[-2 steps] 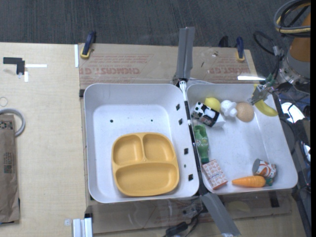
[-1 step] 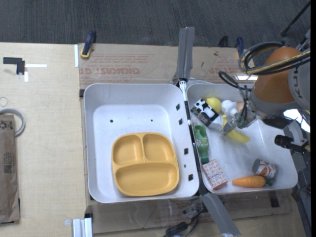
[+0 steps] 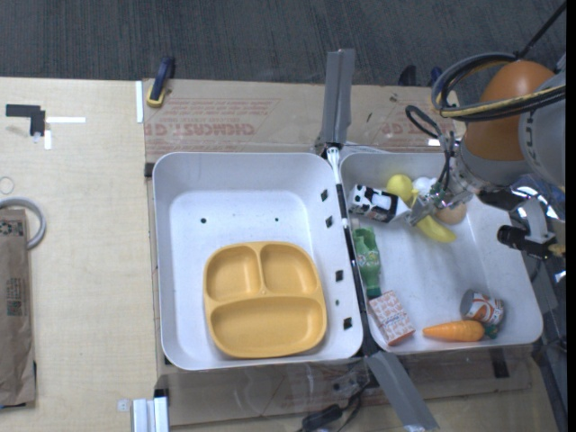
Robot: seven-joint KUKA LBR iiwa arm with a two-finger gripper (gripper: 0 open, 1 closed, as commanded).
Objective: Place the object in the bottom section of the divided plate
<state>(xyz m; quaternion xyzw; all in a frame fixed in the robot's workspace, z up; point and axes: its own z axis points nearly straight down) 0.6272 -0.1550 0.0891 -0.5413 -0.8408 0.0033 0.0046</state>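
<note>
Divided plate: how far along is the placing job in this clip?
Nothing is placed: the yellow divided plate in the left bin has all sections bare. The gripper is down in the right bin by the banana. Pick, carry and placement remain.

Two bins (image 3: 171, 241) — one divided plate (image 3: 265, 297)

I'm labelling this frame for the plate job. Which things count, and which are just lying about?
Job: divided plate, its bottom section, gripper, the toys under it in the right bin.

Lying about: carrot, can, small box, green packet, clamp, paper bag.
</note>
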